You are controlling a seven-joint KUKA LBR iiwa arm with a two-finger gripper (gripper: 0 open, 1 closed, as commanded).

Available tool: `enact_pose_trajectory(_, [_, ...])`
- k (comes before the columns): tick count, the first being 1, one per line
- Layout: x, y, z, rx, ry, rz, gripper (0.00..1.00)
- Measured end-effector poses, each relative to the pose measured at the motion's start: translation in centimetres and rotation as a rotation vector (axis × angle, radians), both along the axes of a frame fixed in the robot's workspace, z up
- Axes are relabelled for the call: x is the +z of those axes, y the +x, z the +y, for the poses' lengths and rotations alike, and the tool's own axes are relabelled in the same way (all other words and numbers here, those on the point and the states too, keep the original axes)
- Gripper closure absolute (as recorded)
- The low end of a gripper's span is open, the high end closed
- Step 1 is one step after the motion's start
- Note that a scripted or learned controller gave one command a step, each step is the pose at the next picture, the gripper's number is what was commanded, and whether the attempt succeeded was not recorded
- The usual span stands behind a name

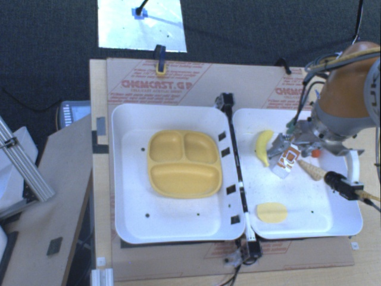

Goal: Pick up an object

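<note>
Right bin (342, 219), upper centre: hand (282, 151), open or closed cannot be told, low over a small white-and-orange carton (286, 161). Banana (262, 147) just left of it, long axis running up-down the frame. Yellow disc (271, 213) well below.

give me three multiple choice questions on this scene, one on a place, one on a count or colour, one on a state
1. Where does the yellow divided tray lie?
A. left bin
B. right bin
C. on the cardboard behind the bins

2. How many compartments does that tray have?
A. two
B. three
C. five

3. How does the banana lie relative to the pincer?
A. in the left bin, far from it
B. just beside it in the right bin
C. on top of the tray

Answers: 1 A, the tray fills the middle of the left bin. 2 B, two small wells above one long one. 3 B, the banana lies just left of the pincer in the right bin.
</note>
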State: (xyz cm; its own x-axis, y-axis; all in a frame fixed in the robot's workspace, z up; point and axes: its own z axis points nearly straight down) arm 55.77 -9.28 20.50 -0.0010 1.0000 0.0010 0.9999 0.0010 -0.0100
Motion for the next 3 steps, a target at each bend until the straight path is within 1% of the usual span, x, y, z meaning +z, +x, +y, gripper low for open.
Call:
enact_pose_trajectory(1, [0.5,0.3,0.0,0.002,-0.001,-0.011,0.0])
enact_pose_trajectory(2, [-4.9,-0.5,-0.7,0.0,-0.001,-0.007,0.0])
enact_pose_trajectory(3, [-10.3,-0.4,-1.5,-0.003,-0.01,-0.024,0.0])
